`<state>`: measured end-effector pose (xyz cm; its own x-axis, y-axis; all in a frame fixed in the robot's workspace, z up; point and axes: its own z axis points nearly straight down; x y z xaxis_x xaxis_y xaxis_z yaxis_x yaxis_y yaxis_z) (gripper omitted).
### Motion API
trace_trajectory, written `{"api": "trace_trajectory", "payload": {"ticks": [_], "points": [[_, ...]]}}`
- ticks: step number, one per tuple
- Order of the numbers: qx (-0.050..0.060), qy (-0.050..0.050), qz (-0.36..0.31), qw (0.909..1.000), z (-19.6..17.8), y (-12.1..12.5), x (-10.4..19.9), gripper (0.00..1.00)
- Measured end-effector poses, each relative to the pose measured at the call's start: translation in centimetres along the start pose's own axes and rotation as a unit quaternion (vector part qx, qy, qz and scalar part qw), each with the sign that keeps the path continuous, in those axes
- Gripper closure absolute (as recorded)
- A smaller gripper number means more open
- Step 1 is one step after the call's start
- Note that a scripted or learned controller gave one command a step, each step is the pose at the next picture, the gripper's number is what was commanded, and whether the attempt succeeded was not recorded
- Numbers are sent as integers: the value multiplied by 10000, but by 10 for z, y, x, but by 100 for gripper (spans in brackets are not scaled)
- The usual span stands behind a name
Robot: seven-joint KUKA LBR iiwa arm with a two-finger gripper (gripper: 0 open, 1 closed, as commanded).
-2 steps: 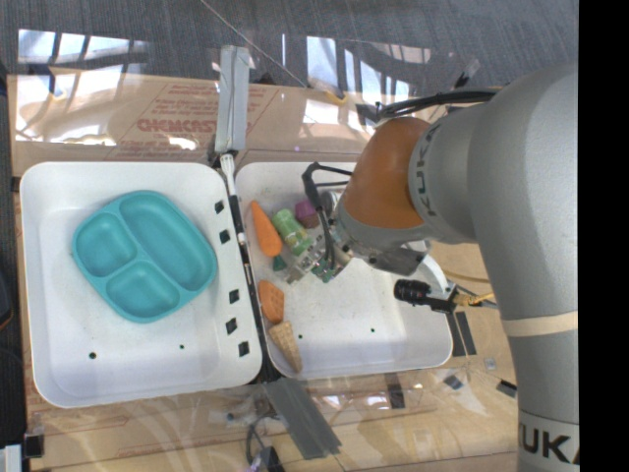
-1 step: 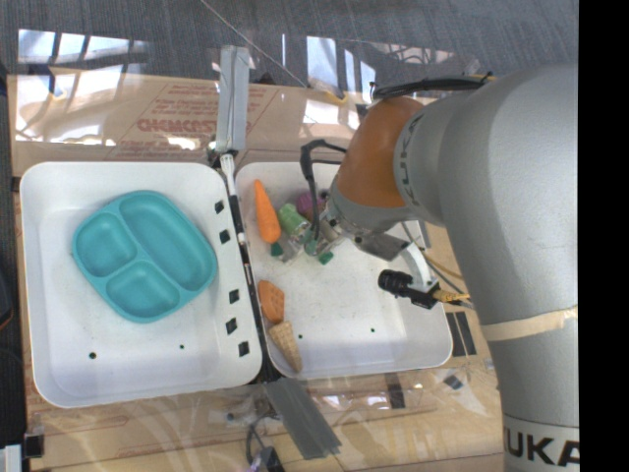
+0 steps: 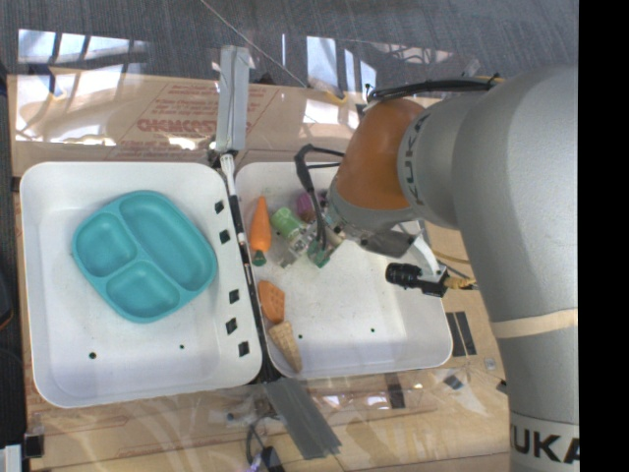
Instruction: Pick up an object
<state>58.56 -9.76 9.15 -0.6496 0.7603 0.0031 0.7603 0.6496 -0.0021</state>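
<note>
My gripper (image 3: 309, 244) hangs low over the back left part of the right bin (image 3: 393, 347), under the arm's orange band. Just left of it lie a green toy (image 3: 286, 222) and an orange carrot (image 3: 259, 226) with its green end toward the front. A small green piece (image 3: 320, 257) sits right at the gripper's tip; whether it is held I cannot tell. A purple piece (image 3: 306, 205) peeks out behind the gripper. Nearer the front, along the bin's left wall, lie an orange chunk (image 3: 272, 301) and a tan cone (image 3: 285, 345).
The left bin (image 3: 59, 362) holds a teal divided plate (image 3: 143, 254). A grey divider with black clips (image 3: 234, 293) runs between the bins. The large grey arm (image 3: 511, 185) covers the right bin's back right side. A black cable plug (image 3: 413, 277) juts out near the wrist.
</note>
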Motion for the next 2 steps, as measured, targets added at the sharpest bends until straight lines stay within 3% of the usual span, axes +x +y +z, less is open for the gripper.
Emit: {"api": "trace_trajectory", "payload": {"ticks": [1,2], "points": [[-2,-5,-1412,9900,0,-56,38,100],[-7,-18,-2392,9710,0,-77,77,100]]}}
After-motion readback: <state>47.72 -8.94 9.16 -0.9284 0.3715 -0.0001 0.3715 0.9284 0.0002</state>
